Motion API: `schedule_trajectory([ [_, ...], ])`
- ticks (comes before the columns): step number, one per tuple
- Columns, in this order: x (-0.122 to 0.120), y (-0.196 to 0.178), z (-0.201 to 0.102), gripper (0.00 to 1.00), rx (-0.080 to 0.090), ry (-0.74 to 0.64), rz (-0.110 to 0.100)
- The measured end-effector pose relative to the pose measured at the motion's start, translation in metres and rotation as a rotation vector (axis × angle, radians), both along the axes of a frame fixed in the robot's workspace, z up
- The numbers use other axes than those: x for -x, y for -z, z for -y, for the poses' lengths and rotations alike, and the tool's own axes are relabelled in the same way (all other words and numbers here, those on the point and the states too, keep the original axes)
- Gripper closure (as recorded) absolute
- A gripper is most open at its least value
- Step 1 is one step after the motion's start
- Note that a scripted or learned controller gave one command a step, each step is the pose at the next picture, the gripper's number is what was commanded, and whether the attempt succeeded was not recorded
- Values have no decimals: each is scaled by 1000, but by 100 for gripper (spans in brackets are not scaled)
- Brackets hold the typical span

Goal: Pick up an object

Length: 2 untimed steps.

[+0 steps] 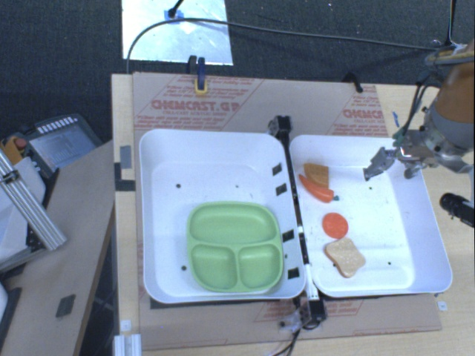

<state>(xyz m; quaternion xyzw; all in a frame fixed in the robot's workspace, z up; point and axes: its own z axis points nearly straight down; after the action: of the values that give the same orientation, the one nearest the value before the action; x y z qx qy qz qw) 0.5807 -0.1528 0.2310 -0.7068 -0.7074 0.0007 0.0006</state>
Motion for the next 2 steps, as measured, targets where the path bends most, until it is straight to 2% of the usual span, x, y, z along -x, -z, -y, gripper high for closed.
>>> schedule_trajectory([
  [1,4,43,-3,0,0,0,1],
  [2,-4,95,4,0,0,0,1],
])
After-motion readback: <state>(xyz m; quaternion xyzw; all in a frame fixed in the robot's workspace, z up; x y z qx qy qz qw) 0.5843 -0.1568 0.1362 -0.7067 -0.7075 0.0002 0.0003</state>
